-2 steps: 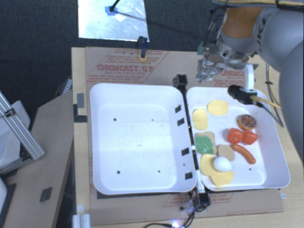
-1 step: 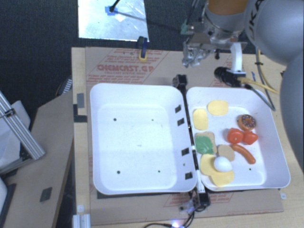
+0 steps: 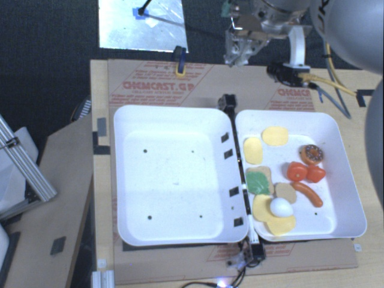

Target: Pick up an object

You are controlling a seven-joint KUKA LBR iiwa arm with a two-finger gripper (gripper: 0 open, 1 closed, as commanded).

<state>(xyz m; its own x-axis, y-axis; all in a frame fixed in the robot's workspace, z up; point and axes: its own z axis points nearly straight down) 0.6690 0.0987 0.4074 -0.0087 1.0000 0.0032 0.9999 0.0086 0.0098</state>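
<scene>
camera view: tool point(image 3: 240, 57) above counter's point(image 3: 162, 83) far edge, grip unclear
right bin point(image 3: 342, 161): egg point(image 3: 281, 207), sausage point(image 3: 308, 194), doughnut point(image 3: 312, 154)

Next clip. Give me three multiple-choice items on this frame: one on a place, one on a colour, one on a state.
1. Which bin holds the toy foods?
A. left bin
B. right bin
C. both bins

2. What colour is the egg?
A. white
B. green
C. orange

3. Where is the gripper?
A. pressed into the foods
B. low inside the left bin
C. up above the bench, beyond the bins' far edge

Key:
1 B: the foods, such as the sausage, all lie in the right bin.
2 A: the egg is white, lying on yellow pieces.
3 C: the gripper hangs over the cardboard behind both bins, touching no food.
</scene>
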